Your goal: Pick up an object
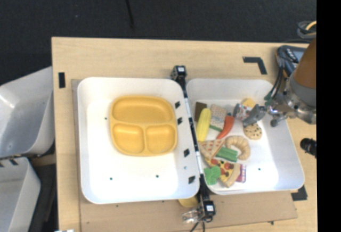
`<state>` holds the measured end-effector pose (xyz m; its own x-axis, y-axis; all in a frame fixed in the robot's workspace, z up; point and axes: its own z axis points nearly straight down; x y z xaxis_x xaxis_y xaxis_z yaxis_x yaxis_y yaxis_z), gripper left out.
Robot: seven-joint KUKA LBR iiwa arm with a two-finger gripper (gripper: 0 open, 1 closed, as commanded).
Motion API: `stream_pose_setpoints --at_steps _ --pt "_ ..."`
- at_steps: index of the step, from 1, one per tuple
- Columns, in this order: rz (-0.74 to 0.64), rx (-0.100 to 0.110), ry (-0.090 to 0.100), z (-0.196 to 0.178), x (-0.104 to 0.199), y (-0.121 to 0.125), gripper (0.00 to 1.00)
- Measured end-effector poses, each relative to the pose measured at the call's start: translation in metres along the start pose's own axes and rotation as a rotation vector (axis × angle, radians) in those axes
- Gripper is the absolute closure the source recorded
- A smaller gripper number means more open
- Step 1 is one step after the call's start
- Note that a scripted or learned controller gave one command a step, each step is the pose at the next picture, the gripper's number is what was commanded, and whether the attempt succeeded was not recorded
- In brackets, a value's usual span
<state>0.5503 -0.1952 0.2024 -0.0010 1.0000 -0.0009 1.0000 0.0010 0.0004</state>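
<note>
Gripper (265, 114) hangs over the right bin's (277, 170) far right part, fingers spread, grasping nothing, just above a cookie (253, 131). Toy food crowds that bin's left side; a yellow tray (143, 124) sits in the left bin (96, 172).

This looks like a robot lab. A plain wooden table (133, 58) holds two white bins (96, 183) clipped side by side. Black corner marks (257, 63) are stuck on the table. One bin holds plastic toy food (224, 143). A robot arm (301, 82) reaches in.
</note>
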Motion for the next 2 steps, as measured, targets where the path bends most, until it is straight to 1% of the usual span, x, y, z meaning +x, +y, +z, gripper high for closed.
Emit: stream_pose_setpoints --at_steps 1,2 --pt "-0.005 -0.002 -0.001 0.045 0.032 0.050 0.00" --pt "-0.005 -0.010 -0.012 0.082 0.093 0.095 0.00"
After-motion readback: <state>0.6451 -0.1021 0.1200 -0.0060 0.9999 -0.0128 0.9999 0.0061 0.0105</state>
